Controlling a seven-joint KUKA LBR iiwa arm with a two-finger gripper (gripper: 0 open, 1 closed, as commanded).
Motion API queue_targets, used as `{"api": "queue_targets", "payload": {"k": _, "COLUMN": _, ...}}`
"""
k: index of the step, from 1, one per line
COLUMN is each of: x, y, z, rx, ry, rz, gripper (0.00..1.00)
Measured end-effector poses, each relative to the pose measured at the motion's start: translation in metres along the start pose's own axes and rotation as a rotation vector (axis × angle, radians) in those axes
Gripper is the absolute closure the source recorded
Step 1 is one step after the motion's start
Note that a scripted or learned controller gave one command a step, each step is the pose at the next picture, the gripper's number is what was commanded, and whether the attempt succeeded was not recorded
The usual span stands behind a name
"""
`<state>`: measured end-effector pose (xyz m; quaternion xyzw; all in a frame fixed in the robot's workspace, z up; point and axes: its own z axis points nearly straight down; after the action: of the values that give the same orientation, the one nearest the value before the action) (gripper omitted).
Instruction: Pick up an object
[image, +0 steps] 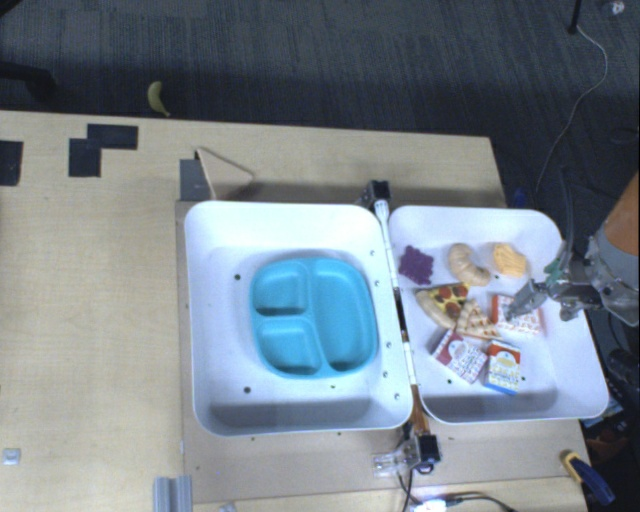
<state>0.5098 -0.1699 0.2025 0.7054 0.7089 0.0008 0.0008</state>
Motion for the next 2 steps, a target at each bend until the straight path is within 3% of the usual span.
{"api": "queue_targets", "payload": {"k": 1, "x": 0.041, "y": -0.016, "z": 0.103, "rx": -0.015, "ry": -0.004, "rz": 0.002, "gripper": 0.0}}
{"api": "queue_targets", "payload": {"k": 2, "x": 0.041, "y": -0.014, "z": 0.091, "rx": -0.022, "ry": -0.005, "rz": 0.002, "gripper": 1.0}}
